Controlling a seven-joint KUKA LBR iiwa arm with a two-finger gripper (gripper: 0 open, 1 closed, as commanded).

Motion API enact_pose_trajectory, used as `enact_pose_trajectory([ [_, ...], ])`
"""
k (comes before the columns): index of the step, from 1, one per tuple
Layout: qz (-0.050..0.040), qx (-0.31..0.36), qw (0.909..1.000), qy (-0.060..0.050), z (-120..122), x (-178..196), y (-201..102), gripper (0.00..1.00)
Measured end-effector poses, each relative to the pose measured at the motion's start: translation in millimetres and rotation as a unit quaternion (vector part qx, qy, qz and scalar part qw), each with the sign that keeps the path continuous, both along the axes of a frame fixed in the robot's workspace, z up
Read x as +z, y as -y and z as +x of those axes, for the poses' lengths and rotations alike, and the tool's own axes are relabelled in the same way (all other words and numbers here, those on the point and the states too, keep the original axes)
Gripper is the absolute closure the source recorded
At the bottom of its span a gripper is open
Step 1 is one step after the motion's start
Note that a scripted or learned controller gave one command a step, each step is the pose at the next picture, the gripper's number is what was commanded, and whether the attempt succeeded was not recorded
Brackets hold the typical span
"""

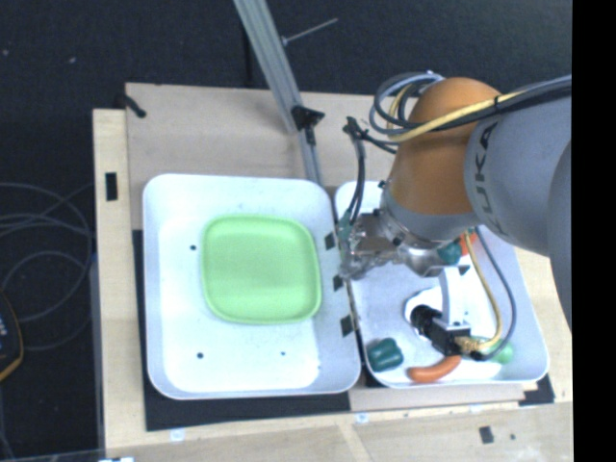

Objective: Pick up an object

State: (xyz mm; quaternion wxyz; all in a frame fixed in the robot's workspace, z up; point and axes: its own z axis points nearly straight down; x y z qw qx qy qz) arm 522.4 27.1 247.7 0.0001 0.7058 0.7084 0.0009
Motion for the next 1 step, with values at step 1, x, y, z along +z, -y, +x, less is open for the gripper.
enact_pose_trajectory([
  [1, 0.0001, 0.001, 1.0000, 0.000, -6.1, 7.4, -54.1, 1.00],
])
